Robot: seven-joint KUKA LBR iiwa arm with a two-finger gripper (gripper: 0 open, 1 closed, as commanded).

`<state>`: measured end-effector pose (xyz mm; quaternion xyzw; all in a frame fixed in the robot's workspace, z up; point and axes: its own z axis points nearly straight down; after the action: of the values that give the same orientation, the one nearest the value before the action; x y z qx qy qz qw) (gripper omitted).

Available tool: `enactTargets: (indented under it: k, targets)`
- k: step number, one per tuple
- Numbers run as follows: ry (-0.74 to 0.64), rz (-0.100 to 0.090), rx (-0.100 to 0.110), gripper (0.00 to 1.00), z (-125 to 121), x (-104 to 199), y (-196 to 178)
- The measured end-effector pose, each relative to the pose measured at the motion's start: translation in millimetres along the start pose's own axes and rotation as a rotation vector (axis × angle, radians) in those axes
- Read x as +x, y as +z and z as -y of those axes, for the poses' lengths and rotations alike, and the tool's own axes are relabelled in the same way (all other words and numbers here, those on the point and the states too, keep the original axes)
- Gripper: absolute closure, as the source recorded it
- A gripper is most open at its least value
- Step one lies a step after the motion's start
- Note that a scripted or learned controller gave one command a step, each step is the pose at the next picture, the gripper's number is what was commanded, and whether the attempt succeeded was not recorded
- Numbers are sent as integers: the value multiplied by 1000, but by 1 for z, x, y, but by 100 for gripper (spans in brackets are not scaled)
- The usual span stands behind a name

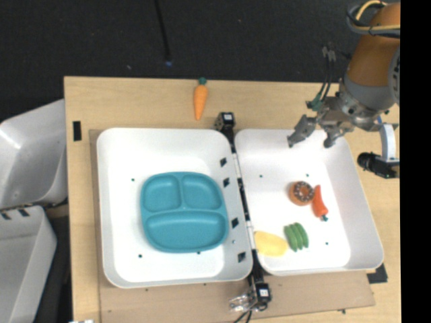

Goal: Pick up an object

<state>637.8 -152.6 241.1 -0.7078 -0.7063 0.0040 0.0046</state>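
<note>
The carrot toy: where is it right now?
In the camera view the carrot lies on the bare wooden bench, outside both bins, just beyond the far edge of the left bin, near the black clip.

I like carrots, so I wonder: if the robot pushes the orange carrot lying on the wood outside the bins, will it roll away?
The carrot looks rounded and tapered, so it would probably roll, curving toward its thin end. It looks like a small plastic toy, likely light and stiff. Nothing on the bench beside it would stop it.

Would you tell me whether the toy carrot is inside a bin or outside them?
Outside. The carrot lies on the bare wooden bench, beyond the far rim of the left bin.
</note>
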Motion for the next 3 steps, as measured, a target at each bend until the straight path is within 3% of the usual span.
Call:
enactTargets:
  k: [1,3]
  targets:
    - [-2,1,-14,0,-2,0,-9]
    - [0,2,-9,0,10,-2,111]
